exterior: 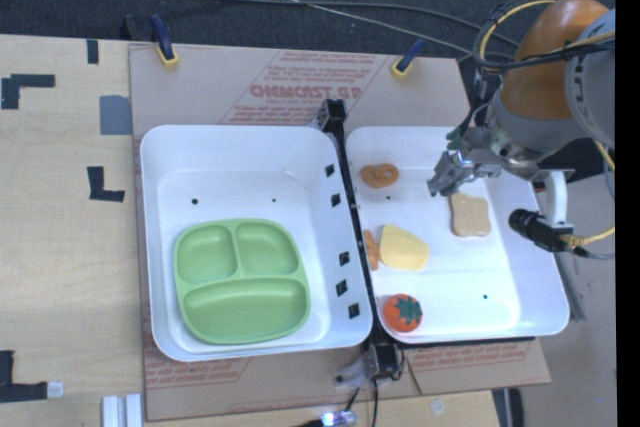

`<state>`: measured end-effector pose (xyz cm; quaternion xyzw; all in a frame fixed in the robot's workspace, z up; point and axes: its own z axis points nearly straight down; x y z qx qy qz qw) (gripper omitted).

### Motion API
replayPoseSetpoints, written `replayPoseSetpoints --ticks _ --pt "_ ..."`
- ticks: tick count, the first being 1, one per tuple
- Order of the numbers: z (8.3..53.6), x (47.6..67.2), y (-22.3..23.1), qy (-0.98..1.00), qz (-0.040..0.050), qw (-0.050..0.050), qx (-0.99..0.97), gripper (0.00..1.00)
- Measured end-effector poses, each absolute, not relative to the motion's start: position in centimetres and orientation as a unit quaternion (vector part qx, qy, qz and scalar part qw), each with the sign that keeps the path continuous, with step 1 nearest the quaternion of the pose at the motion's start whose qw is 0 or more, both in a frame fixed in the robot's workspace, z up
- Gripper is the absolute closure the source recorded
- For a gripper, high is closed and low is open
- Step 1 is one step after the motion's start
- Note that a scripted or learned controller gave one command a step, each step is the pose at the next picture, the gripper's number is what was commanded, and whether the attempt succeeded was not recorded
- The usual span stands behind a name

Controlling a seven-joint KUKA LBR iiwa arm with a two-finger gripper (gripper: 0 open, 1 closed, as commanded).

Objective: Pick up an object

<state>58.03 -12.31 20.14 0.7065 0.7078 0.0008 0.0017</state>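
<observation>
One fixed cam, mounted above the bench [60, 145], looks down at a slant. Far edge of bench sits at frame top, near edge at bottom. Mid-distance: both white bins, left bin [160, 150] & right bin [540, 315], fit fully in frame. Arm [550, 65] enters from right side.

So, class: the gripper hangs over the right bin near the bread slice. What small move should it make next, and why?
Probably a short shift toward the bread slice, then a descent. The gripper sits just above and to the camera-left of the slice, over bare floor of the right bin, with nothing between its fingers. The slice lies apart from the other foods, so it looks the easiest pick.
</observation>
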Motion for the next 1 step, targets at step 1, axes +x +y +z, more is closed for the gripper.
replayPoseSetpoints --ticks 1 --pt "19.98 58.04 -12.27 0.708 -0.0008 -0.001 0.707 1.0"
